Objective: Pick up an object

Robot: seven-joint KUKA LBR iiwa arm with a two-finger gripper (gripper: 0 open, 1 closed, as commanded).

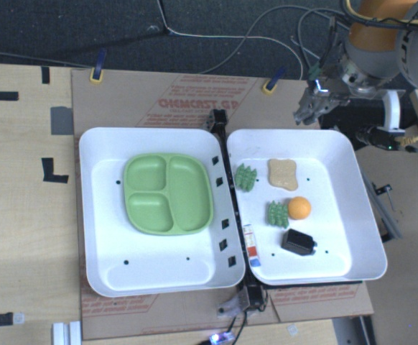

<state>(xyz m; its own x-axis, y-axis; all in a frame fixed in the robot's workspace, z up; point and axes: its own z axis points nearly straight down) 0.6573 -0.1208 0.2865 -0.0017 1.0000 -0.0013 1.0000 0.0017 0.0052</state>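
The right bin (338,149) holds several small objects: a tan bread-shaped piece (282,174), an orange ball (299,208), two green spiky toys (245,177) (277,213), a black block (297,243) and a thin red-and-white stick (251,244) along its left wall. My gripper (309,111) hangs above the bench just beyond the right bin's far edge, apart from all of the objects, with nothing visible in it. The grey arm with its orange band (388,6) rises at the upper right.
The left bin (101,149) carries a green sectioned tray (169,193). Both bins rest on a cardboard sheet (194,99) held by clamps at its far edge. Cables (266,27) trail across the dark surface behind.
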